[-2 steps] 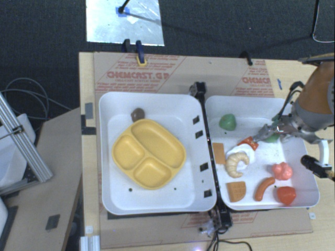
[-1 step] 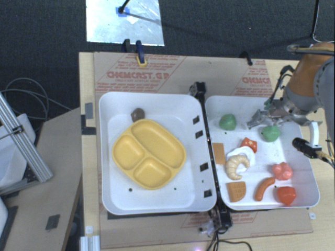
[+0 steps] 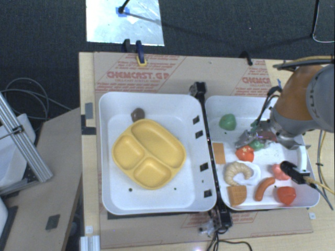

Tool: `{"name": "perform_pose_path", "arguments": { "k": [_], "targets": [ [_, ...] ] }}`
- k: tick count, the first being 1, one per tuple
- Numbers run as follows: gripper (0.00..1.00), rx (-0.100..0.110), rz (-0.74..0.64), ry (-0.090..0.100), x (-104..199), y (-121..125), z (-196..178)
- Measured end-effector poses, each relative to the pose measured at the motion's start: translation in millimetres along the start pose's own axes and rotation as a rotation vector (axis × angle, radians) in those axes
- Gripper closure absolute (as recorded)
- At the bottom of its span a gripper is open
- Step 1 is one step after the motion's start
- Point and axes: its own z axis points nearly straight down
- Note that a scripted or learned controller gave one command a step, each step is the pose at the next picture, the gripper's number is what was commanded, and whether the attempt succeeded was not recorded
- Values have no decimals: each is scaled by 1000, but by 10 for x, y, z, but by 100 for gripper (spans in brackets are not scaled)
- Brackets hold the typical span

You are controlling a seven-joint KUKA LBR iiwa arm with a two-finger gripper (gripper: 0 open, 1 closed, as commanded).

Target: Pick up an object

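Now your gripper (image 3: pixel 250 138) sits low in the right bin (image 3: pixel 261 102), right of middle, just above the red tomato (image 3: pixel 244 153). You cannot tell its grip from here. Watch out: the croissant (image 3: pixel 238 172) lies close below, so the toys may bump and slide.

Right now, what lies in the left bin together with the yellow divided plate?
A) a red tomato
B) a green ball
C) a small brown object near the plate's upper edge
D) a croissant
C: a small brown object sits just above the yellow divided plate in the left bin, while the green, red and pastry-like items lie in the right bin.
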Motion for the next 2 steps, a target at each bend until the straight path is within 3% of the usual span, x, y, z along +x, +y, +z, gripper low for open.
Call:
{"name": "perform_pose_path", "arguments": {
  "k": [1, 2],
  "targets": [
    [100, -9, 0, -4, -31, 36, -114],
    [100, -9, -7, -1, 761, -291, -1045]
  ]
}}
